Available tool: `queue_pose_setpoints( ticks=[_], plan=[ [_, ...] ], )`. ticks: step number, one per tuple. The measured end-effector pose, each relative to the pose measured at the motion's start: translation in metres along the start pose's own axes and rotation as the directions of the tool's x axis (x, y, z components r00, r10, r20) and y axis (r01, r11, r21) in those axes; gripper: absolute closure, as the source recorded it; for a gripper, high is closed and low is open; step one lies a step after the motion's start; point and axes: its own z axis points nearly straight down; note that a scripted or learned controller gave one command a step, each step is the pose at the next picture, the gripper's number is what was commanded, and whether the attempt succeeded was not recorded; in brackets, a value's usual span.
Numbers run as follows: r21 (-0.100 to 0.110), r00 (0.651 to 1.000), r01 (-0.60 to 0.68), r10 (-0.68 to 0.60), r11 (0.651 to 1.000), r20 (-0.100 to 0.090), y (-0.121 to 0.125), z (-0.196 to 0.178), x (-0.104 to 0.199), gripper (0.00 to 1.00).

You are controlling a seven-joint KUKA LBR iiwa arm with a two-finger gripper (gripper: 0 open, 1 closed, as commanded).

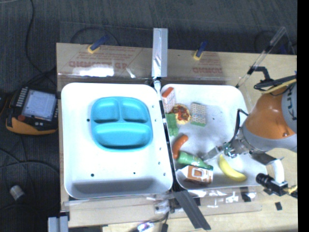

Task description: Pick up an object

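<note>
Your gripper (223,151) sits low in the right bin (227,92), just beside the banana's (231,169) upper end; whether it is apart or together, you cannot tell, and nothing shows between its fingers. The banana lies near the bin's front wall, right of the bottle (194,160) and carton (199,175). Judge it light, smooth and curved, probably a stiff toy, so it may roll or slip out. Take it across its thick middle, jaws square to its length, not at the tapering tips.
</note>
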Motion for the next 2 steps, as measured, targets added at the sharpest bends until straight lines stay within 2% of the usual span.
queue_pose_setpoints(
  ticks=[1,2],
  plan=[
    [0.002,0.956,-0.293,0.293,0.956,-0.018,-0.002,0.000,-0.028,0.00],
    [0.021,0.837,-0.547,0.547,0.837,-0.003,-0.007,-0.041,-0.015,0.00]
  ],
)
